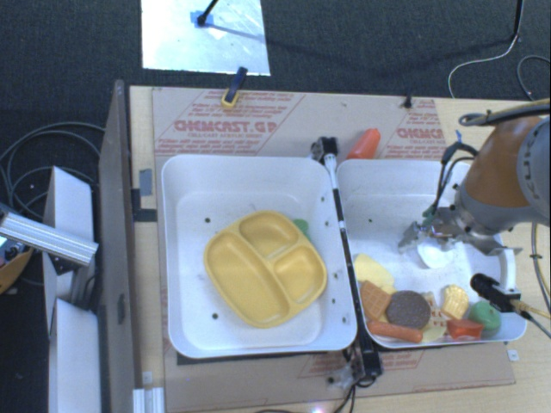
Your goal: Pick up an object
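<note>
Seen from above at a slant, two shallow white bins sit side by side on a bench lined with brown cardboard printed in red lettering. In the left bin (185, 256) lies a yellow divided plate (264, 267) with three compartments, tilted at an angle; a small green object (300, 226) peeks out from behind its upper right edge. The right bin (379, 188) holds a cluster of toy foods along its lower edge — a pale yellow wedge (372, 271), an orange waffle-textured piece (374, 299), a dark brown round patty (408, 309), a carrot (395, 331) lying flat below the patty, a yellow corn-like piece (455, 300), a red piece (466, 327) and a green piece (488, 316). The arm (508, 175), grey with an orange band, reaches in from the right over the right bin. Its gripper (428, 235) hovers low over the bin floor above the food cluster, just beside a white rounded object (436, 255) that sits under the wrist. Whether the gripper is spread or pressed together cannot be told from this angle, and nothing can be seen pinched in it. An orange-red object (364, 144) rests on the cardboard just behind the two bins, near where they meet. Beyond the bench, a shiny square sheet (204, 21) lies on dark carpet, and cables (30, 157) trail on the left.
</note>
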Robot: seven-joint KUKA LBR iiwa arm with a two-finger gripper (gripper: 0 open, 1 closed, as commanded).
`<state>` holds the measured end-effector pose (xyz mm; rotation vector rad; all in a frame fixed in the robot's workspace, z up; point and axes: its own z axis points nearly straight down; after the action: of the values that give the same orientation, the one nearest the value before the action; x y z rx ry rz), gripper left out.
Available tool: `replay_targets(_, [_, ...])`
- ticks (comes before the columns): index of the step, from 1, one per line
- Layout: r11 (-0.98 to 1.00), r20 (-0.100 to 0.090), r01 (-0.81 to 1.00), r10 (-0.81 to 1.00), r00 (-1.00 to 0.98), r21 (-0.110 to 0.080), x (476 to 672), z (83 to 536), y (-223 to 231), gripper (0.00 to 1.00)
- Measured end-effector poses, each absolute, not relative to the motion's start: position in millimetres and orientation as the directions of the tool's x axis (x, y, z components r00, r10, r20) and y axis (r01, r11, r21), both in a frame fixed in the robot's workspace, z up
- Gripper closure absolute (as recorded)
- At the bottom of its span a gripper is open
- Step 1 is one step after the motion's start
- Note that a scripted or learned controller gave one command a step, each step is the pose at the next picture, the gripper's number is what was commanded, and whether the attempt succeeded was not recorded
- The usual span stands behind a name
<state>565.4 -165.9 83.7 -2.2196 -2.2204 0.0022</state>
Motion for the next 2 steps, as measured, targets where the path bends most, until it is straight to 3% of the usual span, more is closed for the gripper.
replay_targets(1, [-0.004, -0.003, 1.0, 1.0, 0.004, 0.002, 484.9, 86, -196, 0.0])
replay_targets(2, [0.016, 0.002, 1.0, 1.0, -0.016, 0.011, 597.9, 86, -106, 0.0])
